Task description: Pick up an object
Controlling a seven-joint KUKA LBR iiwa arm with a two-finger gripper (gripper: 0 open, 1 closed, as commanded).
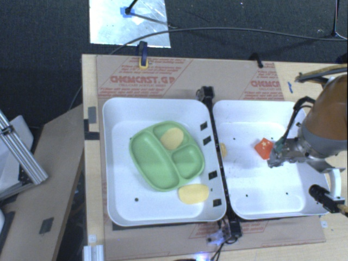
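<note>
A small orange-red block [263, 147] lies in the right bin [244, 200], towards its right half. My gripper [277, 157] hangs right beside it, at the block's lower right, with the grey and orange arm reaching in from the right. In the left bin [117, 200] rests a green divided plate [157, 165] with a yellow piece [172, 138] in its upper compartment. Another yellow piece [193, 193] sits on the bin floor just below the plate.
A small tan piece [223, 150] sits at the divider between the bins. Black clips line the divider [212, 145]. A black part [325, 199] of the arm hangs over the right bin's lower right corner. Cardboard [179, 75] underlies both bins.
</note>
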